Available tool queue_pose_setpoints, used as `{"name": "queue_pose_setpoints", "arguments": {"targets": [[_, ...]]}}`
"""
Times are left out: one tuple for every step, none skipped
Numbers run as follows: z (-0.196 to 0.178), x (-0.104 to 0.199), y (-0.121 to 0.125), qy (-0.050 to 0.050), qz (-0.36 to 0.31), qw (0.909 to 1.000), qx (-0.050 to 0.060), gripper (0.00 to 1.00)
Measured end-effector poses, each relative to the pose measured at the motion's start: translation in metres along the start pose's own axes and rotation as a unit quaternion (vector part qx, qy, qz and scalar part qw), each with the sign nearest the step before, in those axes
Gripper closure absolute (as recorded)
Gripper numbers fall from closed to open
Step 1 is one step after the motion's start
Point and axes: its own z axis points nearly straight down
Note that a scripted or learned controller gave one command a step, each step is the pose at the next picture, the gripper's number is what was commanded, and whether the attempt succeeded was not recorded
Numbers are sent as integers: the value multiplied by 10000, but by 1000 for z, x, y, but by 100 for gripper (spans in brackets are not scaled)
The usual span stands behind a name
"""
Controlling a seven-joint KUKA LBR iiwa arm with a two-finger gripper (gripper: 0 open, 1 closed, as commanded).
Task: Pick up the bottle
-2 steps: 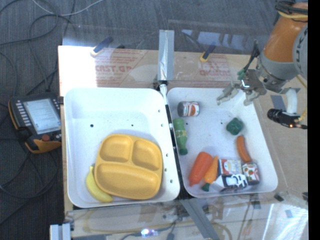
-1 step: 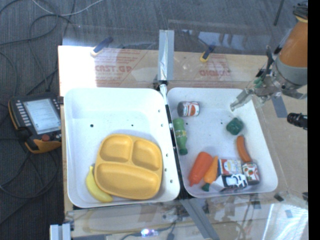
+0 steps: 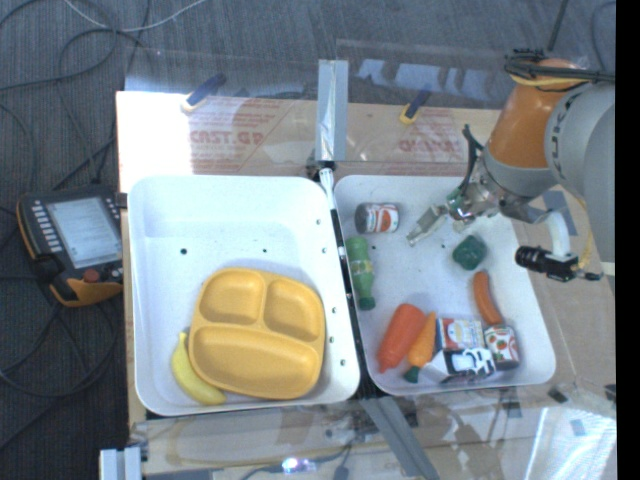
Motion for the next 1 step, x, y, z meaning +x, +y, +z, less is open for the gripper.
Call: {"name": "queue_pose_setpoints", "arguments": {"targets": [[-11,83,-18,6,-644,9979,-9,0]]}}
